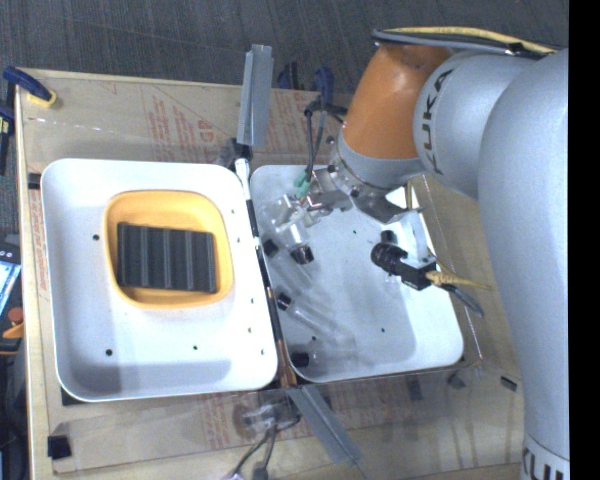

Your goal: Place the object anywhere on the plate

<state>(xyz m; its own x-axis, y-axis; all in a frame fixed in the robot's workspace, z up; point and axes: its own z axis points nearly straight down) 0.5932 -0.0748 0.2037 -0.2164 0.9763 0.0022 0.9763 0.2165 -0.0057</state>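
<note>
Camera view: the dark ridged object (168,258) lies on the yellow plate (165,206) in the left bin (130,358). Over the right bin (380,328), the gripper (286,250) has its fingers apart, holding nothing.

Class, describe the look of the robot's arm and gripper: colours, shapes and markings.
The arm is thick, rounded and smooth grey, with dark KUKA lettering. A glossy orange band sits above the wrist. The gripper is small, silvery metal with thin cables.
</note>
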